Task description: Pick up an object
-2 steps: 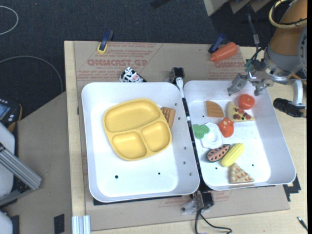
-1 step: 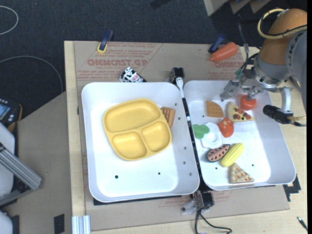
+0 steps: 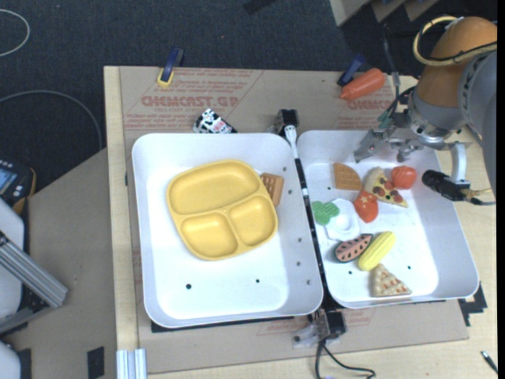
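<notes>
Toy food [image 3: 371,212] in the right bin [image 3: 450,243] looks light, stiff and slick; take the corn [image 3: 376,250] across its middle. Gripper [image 3: 384,144], at twelve o'clock, grip unclear.

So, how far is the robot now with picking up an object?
Nothing looks picked up yet. The claw hangs over the far edge of the right bin, with no item seen between its tips. The toy foods, such as the pizza slice and the corn, lie in that bin. The grasp and the lift remain.
</notes>
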{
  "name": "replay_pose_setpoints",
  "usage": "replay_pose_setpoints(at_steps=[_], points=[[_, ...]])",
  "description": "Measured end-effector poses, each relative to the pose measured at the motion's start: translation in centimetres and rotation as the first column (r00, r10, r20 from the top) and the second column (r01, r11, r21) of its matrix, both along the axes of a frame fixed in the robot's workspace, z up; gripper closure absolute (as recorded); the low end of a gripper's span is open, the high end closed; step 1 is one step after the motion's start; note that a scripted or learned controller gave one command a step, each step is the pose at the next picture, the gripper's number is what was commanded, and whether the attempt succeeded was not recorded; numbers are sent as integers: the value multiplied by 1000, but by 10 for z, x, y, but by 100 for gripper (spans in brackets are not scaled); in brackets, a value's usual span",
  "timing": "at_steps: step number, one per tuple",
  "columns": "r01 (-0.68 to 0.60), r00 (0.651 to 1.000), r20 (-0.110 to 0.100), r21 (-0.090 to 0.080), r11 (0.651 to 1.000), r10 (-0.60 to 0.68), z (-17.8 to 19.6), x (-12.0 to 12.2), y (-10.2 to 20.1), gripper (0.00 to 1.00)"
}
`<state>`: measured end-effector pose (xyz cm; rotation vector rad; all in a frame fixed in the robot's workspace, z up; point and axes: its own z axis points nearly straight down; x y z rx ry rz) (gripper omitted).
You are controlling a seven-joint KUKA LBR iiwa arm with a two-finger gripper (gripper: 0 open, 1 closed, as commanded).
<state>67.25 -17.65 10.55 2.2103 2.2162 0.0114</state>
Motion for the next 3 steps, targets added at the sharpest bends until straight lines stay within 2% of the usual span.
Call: replay_pose_setpoints(at_steps=[1, 3], points=[[0, 1000, -7, 0, 1000, 0, 5, -2, 0, 100], [1, 1000, -3, 0, 1000, -1, 125, 7, -2, 100]])
